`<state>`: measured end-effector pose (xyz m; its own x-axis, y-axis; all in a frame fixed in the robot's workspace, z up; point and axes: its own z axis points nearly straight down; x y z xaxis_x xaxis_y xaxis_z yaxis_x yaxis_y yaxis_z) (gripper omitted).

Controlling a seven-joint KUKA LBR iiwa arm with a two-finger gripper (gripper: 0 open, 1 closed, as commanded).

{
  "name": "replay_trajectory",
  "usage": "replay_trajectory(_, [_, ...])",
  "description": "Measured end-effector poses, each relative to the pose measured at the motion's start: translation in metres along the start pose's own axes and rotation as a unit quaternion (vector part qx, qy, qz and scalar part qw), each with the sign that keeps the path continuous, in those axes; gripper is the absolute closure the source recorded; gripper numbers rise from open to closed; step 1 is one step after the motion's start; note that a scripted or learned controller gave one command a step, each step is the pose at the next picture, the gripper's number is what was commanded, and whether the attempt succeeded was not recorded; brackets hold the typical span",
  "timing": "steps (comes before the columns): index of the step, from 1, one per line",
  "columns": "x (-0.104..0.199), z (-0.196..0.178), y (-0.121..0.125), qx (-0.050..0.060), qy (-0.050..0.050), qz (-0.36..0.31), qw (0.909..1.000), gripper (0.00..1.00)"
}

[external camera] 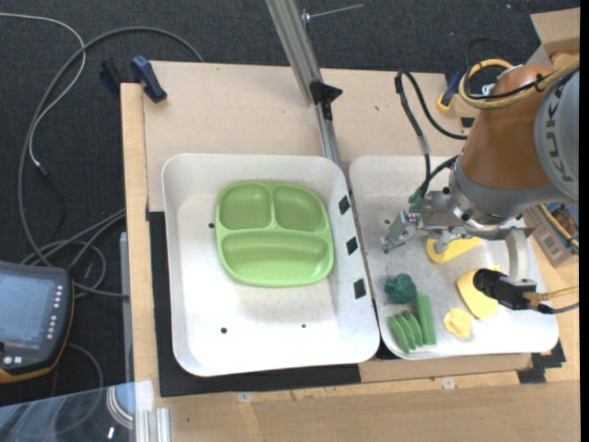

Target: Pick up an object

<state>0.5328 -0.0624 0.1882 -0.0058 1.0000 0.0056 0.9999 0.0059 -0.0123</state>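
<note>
The right bin (373, 187) holds a dark green lump (400, 288), a light green ribbed piece (412, 324), and a small yellow piece (457, 321). There is also a larger yellow piece (473, 293) and another yellow piece (453, 250) partly under the wrist. My gripper (397, 233) hangs over the right bin's left middle, just above the dark green lump and apart from it. Nothing shows in its grasp. A green divided plate (273, 233) lies in the left bin (189, 265).
A slanted aluminium pole (299, 49) comes down to the gap between the bins. A blue clamp (147, 76) sits at the bench's far left corner. Cables and a handheld pendant (28, 319) lie on the floor at left.
</note>
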Motion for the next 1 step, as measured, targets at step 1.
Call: replay_trajectory(1, [0.0652, -0.0034, -0.0361, -0.003, 0.0, -0.001, 1.0, 0.0])
